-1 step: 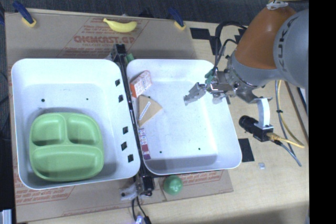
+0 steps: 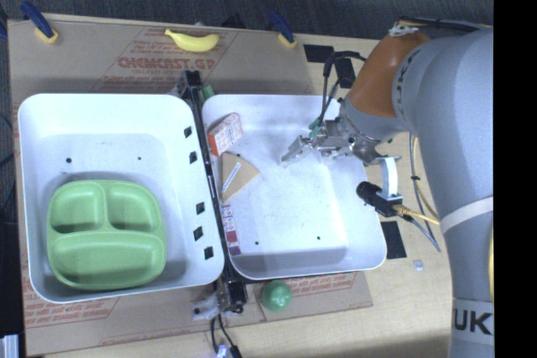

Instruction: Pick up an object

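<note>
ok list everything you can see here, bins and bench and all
bins: 2, white, side by side on the bench
divided plate: 1, light green, three compartments, lower part of the left bin
small carton: 1, orange and white, upper left of the right bin
wedge-shaped piece: 1, tan, left side of the right bin, just below the carton
ball: 1, green, on the bench below the right bin
cardboard sheet: 1, brown with red print, under the bins
clamps: 3, one yellow and two blue, along the cardboard's top edge
arm: 1, grey with orange band, entering from the right
pincer: 1, metallic, over the right bin's upper middle
</note>
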{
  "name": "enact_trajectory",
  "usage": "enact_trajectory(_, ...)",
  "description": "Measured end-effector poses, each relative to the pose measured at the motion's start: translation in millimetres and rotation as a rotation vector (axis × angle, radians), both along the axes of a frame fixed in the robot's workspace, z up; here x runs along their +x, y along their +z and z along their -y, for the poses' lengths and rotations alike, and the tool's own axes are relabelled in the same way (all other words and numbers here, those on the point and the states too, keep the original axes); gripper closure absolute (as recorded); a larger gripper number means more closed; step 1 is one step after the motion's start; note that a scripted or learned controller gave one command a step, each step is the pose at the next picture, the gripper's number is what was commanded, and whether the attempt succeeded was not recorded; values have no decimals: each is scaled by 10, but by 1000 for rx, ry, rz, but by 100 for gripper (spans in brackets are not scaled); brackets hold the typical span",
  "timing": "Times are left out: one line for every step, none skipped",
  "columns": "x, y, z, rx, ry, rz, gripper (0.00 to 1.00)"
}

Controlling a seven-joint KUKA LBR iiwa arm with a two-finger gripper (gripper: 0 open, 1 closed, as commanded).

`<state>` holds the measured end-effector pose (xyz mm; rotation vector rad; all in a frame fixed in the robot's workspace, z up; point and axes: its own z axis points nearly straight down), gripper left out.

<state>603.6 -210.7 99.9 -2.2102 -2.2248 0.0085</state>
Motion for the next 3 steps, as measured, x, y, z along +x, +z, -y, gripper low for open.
enact_trajectory(-1026, 194, -415, 1, 0, 3, 0)
enact_trajectory(-1038, -85, -866, 1, 2, 5, 0)
enact_trajectory(-1027, 18, -858, 0, 7, 5, 100)
